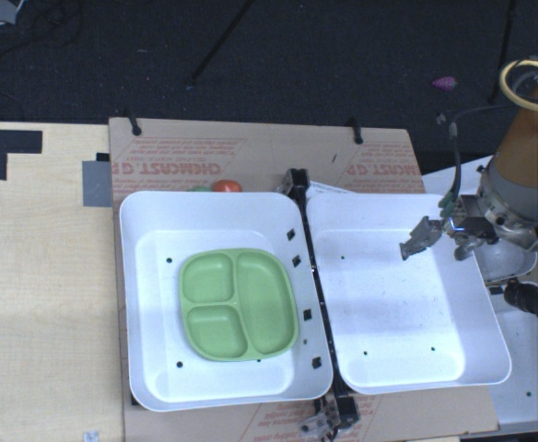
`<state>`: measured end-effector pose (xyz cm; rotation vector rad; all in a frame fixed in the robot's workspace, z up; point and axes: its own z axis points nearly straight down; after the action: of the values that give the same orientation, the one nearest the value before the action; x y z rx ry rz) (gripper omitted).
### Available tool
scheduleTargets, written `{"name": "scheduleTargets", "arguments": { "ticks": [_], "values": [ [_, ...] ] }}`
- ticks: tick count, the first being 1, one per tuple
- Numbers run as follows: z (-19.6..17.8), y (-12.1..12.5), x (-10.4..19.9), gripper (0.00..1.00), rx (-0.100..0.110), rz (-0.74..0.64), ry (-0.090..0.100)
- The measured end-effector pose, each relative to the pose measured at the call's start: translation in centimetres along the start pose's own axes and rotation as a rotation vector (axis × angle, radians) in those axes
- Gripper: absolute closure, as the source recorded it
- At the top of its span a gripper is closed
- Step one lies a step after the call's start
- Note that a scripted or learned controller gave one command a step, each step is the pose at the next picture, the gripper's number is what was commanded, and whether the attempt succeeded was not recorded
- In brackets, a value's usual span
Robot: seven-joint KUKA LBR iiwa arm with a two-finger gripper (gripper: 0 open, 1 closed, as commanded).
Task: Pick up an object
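Now | jaws (pixel 423 238) over right bin (pixel 407 357), grip state unclear | green plate (pixel 238 304) in left bin (pixel 149 247)

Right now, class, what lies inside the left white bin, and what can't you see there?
A light green divided plastic plate lies flat inside the left shallow white bin. The plate covers the bin floor beneath it, hiding whatever lies there.

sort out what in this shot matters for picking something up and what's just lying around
Belongs to the job:
- green divided plate in the left bin
- gripper over the right bin

Just lying about:
- small red-orange object on the cardboard sheet behind the left bin
- small purple item on the dark floor
- cables on the floor
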<state>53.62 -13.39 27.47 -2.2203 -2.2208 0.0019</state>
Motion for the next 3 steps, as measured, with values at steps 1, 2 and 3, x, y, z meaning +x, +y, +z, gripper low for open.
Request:
{"name": "scheduleTargets", "arguments": {
  "ticks": [1,2,3],
  "values": [
    [6.3,-0.2,-0.5,0.00,0.007,0.001,0.002],
    [10.9,0.0,0.2,0.00,0.006,0.001,0.002],
    [17.1,-0.7,-0.2,0.00,0.007,0.001,0.002]
  ]
}}
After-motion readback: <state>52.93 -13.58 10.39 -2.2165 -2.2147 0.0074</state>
